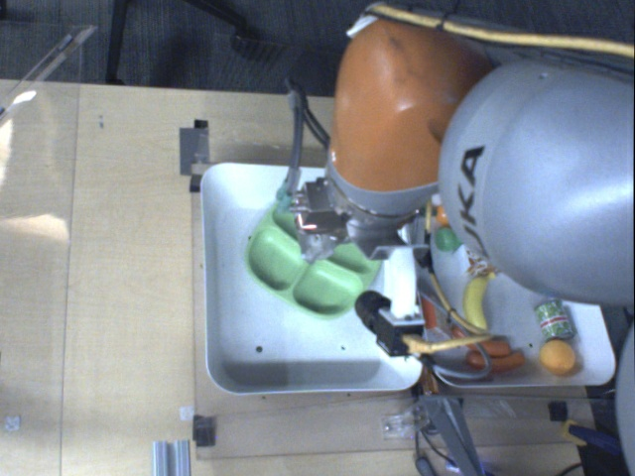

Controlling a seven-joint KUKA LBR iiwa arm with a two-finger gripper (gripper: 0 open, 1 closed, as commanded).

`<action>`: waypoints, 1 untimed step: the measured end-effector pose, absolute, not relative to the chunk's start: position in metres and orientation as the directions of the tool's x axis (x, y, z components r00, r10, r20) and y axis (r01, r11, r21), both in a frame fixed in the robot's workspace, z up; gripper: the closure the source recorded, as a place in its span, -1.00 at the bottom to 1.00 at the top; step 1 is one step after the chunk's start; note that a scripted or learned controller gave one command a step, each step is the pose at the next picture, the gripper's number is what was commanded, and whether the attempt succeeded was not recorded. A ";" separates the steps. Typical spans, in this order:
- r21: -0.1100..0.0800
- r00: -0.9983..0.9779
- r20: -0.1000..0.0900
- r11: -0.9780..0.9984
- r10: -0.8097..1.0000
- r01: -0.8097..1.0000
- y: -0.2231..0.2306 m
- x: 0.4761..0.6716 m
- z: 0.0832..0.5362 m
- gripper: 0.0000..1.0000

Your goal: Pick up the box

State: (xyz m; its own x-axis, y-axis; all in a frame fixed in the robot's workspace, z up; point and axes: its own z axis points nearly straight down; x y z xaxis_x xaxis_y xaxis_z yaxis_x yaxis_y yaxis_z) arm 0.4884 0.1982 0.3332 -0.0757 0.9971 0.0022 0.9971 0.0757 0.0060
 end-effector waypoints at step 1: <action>0.000 0.312 -0.001 -0.312 0.950 0.950 0.229 0.515 0.238 1.00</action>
State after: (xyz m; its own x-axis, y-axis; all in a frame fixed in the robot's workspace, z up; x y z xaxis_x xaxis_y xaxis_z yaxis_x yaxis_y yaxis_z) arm 0.5152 0.2292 0.2379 0.3122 0.9500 -0.0009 0.9500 -0.3122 -0.0004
